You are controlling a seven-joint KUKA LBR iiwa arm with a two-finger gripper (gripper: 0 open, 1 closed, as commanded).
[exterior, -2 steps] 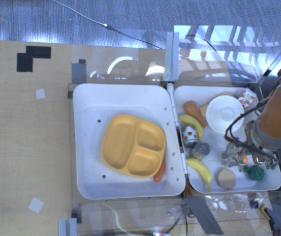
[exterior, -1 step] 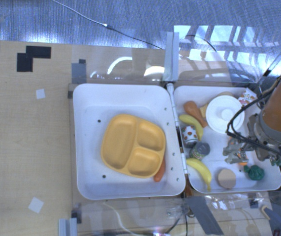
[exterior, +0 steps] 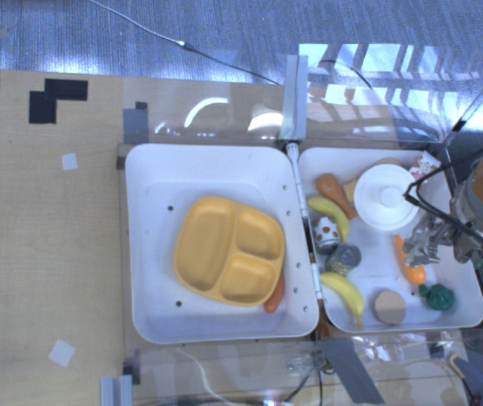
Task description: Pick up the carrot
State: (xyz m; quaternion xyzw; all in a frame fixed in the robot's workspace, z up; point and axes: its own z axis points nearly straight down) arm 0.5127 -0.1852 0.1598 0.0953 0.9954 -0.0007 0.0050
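A pale wooden desk (exterior: 46, 252) seen from above carries two shallow white bins side by side. The left white bin (exterior: 152, 311) holds a yellow plastic tray with three compartments (exterior: 228, 250), turned at a slight angle. A small orange-red sausage-shaped piece (exterior: 275, 293) lies against the tray's lower right edge, near the wall between the bins.

The right white bin (exterior: 469, 311) is crowded. At its top left lies a brown drumstick-shaped toy (exterior: 335, 191), next to a round white lid or bowl (exterior: 386, 196). Below are a yellow banana (exterior: 331, 216), a small patterned cup (exterior: 327, 231), a dark round can (exterior: 344, 257), a second yellow banana (exterior: 345, 293), a tan round disc (exterior: 388, 307) and a green broccoli-like toy (exterior: 438, 296).

The small orange carrot (exterior: 408, 262) lies in the right half of this bin, below the white lid. Its long axis runs roughly from upper left to lower right; the thicker, rounder end points toward the lower right.

The grey arm reaches in from the right edge. Its metal jaws (exterior: 427, 245) sit directly over the carrot, touching or just above it. Whether they are released or clenched cannot be told from this angle.
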